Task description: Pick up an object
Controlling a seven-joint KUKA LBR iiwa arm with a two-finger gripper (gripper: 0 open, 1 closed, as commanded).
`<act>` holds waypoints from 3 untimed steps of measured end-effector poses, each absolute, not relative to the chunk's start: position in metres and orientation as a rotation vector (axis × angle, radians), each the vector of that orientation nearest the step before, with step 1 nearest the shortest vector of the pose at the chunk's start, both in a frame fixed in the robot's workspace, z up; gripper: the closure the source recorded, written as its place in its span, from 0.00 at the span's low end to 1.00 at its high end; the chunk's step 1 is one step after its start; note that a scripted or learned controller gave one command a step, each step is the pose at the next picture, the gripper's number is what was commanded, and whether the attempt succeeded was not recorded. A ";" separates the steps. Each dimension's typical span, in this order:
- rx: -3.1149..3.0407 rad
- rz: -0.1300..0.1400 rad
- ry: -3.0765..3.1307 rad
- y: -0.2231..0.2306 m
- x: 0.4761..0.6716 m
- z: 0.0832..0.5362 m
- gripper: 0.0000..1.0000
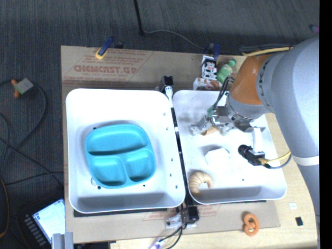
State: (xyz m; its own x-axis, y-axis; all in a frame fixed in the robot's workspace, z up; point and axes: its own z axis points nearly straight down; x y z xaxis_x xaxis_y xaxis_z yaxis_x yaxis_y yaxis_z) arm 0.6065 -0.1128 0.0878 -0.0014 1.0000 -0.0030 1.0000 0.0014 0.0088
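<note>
Right, near to far.
Bench front: small orange ring [251,223] outside the bins, on the board.
Right bin [270,193]: tan croissant-like object [200,181] tight against the front wall, near the divider; white lump [218,156] mid-floor, low contrast on white.
Left bin [78,139]: blue divided tray [120,153] centred, well apart from the arm.
Gripper [210,124]: low over the right bin's back half, just above a small brownish item [211,131]; claw state cannot tell, nothing seen between it.
Risk: brownish item small, likely to slip or get nudged away; croissant boxed in by the wall, blocking a clean descent.
Open room: bare floor between white lump and right wall; divider close on the gripper's left.
</note>
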 end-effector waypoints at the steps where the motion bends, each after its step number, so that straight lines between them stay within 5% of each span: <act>1: 2.211 0.003 2.215 -0.114 0.607 0.098 1.00; 2: 2.229 -0.020 2.236 -0.155 0.665 0.085 1.00; 3: 2.218 -0.001 2.217 -0.215 0.636 0.202 1.00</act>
State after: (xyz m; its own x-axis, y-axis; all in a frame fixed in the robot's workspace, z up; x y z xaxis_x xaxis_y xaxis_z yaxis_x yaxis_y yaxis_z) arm 0.6359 -0.2152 0.2018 0.0004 1.0000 -0.0042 1.0000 -0.0004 0.0030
